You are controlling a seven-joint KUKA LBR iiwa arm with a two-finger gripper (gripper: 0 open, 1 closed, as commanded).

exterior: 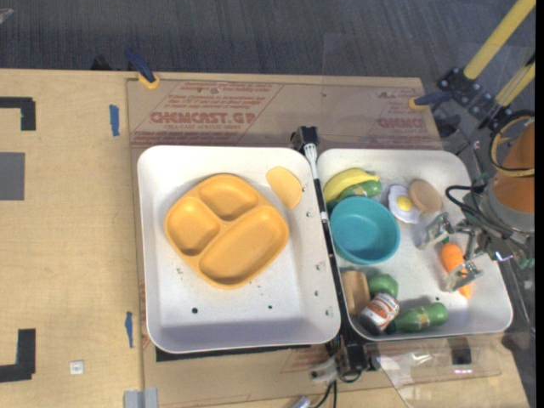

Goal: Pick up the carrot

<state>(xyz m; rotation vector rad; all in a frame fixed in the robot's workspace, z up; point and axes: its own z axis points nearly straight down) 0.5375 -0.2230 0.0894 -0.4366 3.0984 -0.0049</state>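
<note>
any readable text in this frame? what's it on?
"CHEMCAST GP": red print on the brown board behind the left bin, blurred, so letters uncertain.
More red print at the board's right end: cut off and too blurred to read.
Label on the small can in the right bin: too small to read.

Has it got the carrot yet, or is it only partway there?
Partway. Done: the gripper has reached the right bin and sits right over the carrot. In hand: closing in on it; a firm grip can't be confirmed. Left: lifting it, since the carrot looks to be on the bin floor.
</note>
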